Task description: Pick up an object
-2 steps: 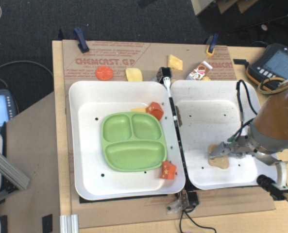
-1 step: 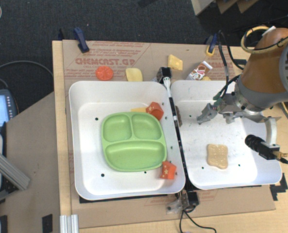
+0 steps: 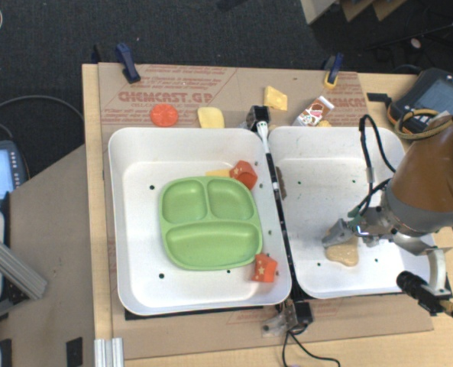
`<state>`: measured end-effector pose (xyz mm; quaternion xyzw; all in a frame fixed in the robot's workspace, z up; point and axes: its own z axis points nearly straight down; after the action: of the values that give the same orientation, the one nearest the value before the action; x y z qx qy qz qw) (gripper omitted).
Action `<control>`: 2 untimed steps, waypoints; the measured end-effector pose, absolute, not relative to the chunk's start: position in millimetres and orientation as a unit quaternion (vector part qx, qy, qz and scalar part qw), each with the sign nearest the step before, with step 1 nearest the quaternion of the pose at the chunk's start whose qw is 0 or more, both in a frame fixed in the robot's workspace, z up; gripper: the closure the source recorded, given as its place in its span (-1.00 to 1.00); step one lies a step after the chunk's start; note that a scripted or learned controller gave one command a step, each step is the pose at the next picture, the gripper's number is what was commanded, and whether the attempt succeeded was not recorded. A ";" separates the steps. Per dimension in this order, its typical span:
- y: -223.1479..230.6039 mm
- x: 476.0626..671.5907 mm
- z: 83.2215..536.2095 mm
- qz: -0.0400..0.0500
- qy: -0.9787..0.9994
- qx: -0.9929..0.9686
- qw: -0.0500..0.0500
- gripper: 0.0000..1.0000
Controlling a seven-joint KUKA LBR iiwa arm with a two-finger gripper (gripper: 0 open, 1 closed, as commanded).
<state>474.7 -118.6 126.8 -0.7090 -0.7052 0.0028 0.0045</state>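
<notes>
My hand (image 3: 342,235) is down inside the right bin (image 3: 318,197), low in its near right part, with my grey arm (image 3: 428,189) and its orange band reaching in over the bin's right rim. The fingers point toward the left of the view, and their tips sit right at the upper edge of a small tan piece (image 3: 344,254) that lies flat on the bin floor. I cannot tell whether the fingers are spread or pressed together, and I cannot tell whether they touch the piece; it shows below the tips, not between them.

The left bin (image 3: 127,205) holds a green divided plate (image 3: 209,223) in its middle. An orange-red block (image 3: 244,174) rests just beyond the plate's far right corner, with a pale yellow slip (image 3: 218,173) beside it. Another small red block (image 3: 264,269) lies near the plate's near right corner.

On the brown surface (image 3: 173,86) beyond the bins lie an orange disc (image 3: 164,115), a pale yellow piece (image 3: 210,118), a yellow wedge (image 3: 276,98) and a small red-and-white packet (image 3: 315,113). Two blue clamps (image 3: 127,61) grip the far edge of the surface. A black strip (image 3: 272,182) runs along the seam between the two bins.
</notes>
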 end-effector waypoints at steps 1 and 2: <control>-93.4 503.2 84.3 0.001 -0.707 -0.707 0.000 -1.00; -160.6 563.1 161.8 -0.002 -0.706 -0.708 -0.007 -1.00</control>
<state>563.1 -160.6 161.8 -0.7078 -0.7064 -0.0020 -0.0075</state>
